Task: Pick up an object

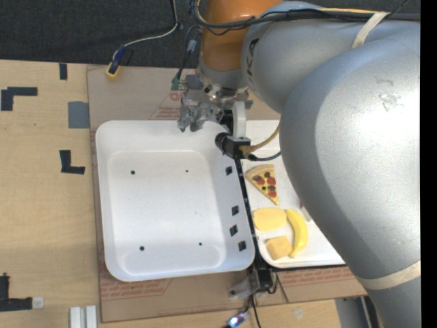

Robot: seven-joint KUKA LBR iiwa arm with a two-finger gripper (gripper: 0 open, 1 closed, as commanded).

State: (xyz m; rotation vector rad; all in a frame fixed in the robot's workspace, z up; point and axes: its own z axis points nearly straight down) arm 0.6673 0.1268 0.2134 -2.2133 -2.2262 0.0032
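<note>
gripper (192, 118) hangs over the far rim of the left bin (109, 183), and whether its fingers are apart or closed i cannot tell. over in the right bin (321, 257) lie a pizza slice (265, 182), a banana (297, 232) and two yellow blocks (269, 219), close together.

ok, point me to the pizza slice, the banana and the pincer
pizza slice (264, 182), camera view, middle of the topped face
banana (298, 231), camera view, mid-curve of the peel
pincer (192, 121), camera view, between the fingertips at the left bin's far rim
</note>
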